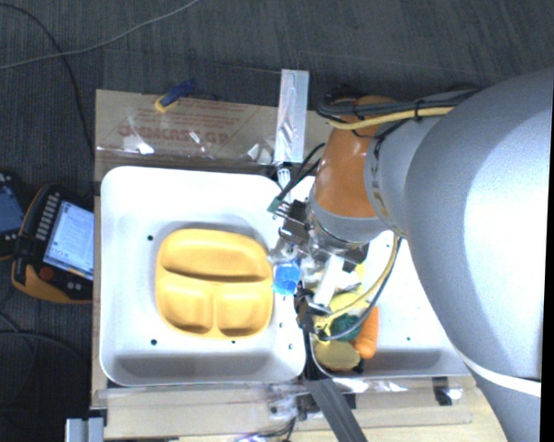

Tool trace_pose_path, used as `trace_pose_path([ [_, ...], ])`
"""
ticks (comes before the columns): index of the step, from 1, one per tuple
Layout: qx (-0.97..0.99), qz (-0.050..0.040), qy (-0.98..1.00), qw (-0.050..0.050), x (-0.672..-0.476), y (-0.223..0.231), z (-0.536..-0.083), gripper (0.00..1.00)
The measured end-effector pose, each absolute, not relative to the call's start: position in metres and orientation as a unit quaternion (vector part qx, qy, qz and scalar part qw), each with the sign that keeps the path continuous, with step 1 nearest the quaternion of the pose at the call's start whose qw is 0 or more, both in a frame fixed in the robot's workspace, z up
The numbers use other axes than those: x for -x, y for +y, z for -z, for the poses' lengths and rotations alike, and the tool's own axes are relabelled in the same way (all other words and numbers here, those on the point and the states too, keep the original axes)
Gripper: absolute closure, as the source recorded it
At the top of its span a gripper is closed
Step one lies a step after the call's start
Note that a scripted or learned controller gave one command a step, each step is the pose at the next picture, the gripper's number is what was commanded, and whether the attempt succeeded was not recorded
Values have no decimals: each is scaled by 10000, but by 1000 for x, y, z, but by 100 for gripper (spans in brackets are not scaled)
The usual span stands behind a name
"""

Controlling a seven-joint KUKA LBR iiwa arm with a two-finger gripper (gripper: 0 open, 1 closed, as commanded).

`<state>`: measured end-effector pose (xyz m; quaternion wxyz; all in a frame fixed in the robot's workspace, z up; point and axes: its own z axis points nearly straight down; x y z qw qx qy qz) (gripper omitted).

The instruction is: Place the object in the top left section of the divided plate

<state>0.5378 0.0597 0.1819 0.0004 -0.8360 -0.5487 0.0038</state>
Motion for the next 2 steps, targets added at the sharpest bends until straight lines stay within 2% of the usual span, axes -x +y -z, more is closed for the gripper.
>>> trace_pose_path([
  [1,8699,-35,-4931,8,-482,8,-184,100],
  [2,8460,-33,-5332,11,-482,67,-182,100],
])
